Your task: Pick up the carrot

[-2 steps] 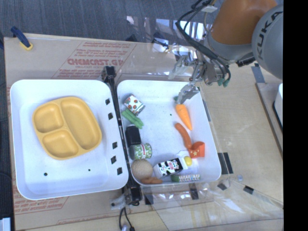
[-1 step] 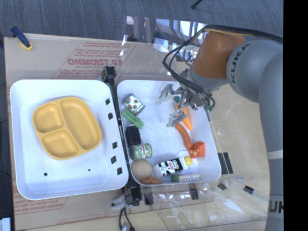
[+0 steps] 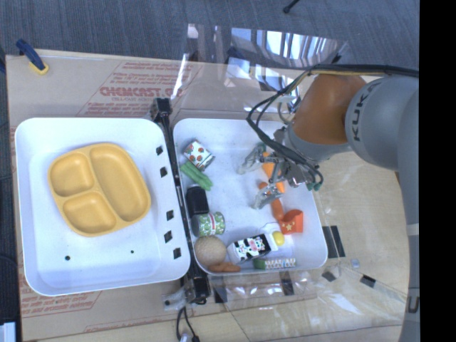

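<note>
2 white bins sit side by side on the bench. The left bin [image 3: 28, 212] holds a yellow divided plate [image 3: 98, 189]. The right bin [image 3: 235, 137] holds the clutter and the arm's gripper [image 3: 255, 180].

Status of task: not complete, by my judgement. The gripper is down inside the right bin, toward its right side. Its 2 fingers [image 3: 249, 162] stand spread apart, one farther and one nearer. A bright orange piece, which I take to be the carrot [image 3: 278, 187], lies in the gap between them, close to the palm. The fingers are not clamped on it, and I cannot confirm it is clear of the bin floor. Closing and lifting remain.

Other contents noted: a red block [image 3: 291, 221] just near of the gripper, a cow-patterned carton [image 3: 249, 248] at the near edge, a brown ball [image 3: 210, 250], a green jar [image 3: 211, 224] and a green vegetable [image 3: 196, 174].

Items hard to make out:
- The wrist and cables cover the orange piece's right end, so its full shape is unread.
- A second reddish-orange piece [image 3: 226, 267] lies against the brown ball at the near wall. It could equally be the carrot.
- Contact between fingers and the orange piece cannot be judged.
</note>
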Robot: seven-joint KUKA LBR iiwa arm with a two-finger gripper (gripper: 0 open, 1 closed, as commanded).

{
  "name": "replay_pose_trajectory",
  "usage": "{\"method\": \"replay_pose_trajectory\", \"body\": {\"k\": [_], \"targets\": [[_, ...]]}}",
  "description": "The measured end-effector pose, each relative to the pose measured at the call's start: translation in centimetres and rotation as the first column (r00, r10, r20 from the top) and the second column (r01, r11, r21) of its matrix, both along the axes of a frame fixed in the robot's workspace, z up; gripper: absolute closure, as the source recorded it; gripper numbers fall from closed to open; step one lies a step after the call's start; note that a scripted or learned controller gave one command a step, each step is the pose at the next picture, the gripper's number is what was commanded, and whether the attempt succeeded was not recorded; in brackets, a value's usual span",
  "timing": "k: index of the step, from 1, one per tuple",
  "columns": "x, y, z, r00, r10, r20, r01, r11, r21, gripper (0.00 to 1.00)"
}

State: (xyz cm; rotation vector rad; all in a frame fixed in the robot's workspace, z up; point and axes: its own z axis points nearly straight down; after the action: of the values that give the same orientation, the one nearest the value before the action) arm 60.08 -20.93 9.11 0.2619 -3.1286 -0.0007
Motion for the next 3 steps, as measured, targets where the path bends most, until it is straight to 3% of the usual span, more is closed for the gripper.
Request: {"method": "replay_pose_trajectory", "body": {"k": [1, 2, 3], "targets": [[0.4, 0.2, 1.3, 1.0, 0.007, 0.008, -0.007, 1.0, -0.001, 1.0], [-6.9, -0.2, 9.6, 0.997, -0.075, 0.011, 0.075, 0.997, -0.005, 1.0], [-10.8, 1.2, 12.6, 0.953, -0.303, 0.002, 0.303, 0.953, -0.001, 1.0]]}}
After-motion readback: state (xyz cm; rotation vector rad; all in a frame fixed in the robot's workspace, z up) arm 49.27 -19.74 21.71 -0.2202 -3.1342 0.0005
